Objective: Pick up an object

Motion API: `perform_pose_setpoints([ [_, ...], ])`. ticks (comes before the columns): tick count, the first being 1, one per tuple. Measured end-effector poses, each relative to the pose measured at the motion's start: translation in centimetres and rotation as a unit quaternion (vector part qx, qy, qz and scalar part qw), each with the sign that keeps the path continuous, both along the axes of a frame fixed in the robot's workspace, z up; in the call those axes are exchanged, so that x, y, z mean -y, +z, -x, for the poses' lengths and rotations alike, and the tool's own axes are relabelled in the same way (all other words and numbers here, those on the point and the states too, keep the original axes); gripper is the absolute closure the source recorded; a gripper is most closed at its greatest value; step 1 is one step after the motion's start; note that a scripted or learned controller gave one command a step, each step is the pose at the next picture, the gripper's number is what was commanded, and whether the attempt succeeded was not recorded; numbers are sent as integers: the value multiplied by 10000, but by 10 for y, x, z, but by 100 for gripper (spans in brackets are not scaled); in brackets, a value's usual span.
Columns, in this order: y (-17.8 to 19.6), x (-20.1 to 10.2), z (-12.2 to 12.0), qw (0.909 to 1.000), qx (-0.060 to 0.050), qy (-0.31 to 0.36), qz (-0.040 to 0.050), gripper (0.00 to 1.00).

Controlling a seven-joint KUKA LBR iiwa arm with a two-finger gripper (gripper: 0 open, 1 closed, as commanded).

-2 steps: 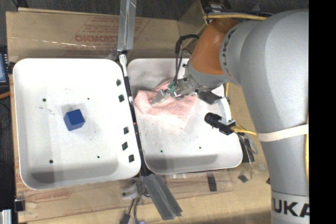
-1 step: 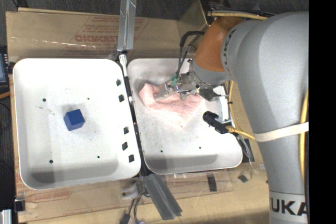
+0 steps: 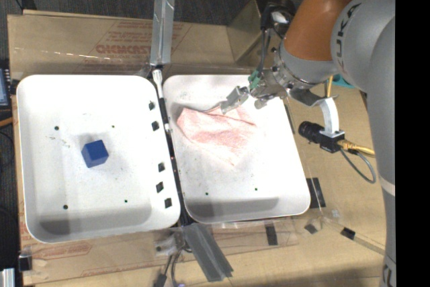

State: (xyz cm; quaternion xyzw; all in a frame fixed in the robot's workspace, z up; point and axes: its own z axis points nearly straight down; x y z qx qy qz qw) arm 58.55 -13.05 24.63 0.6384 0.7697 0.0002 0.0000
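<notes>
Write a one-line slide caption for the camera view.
KUKA arm's gripper at the upper edge of a pink cloth in the right bin; blue cube sits in the left bin.

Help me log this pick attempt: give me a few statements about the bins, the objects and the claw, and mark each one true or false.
1. A blue cube lies in the left bin. True.
2. A pink cloth lies in the right bin. True.
3. The claw is over the left bin. False: it is over the right bin, at the cloth's upper edge.
4. The blue cube rests on the cloth. False: they lie in separate bins.
5. The arm carries an orange band above the wrist. True.
</notes>
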Motion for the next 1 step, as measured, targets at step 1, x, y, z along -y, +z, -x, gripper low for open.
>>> perform_pose_setpoints([
  [1,-72,21,-8,10000,-21,65,1,0],
])
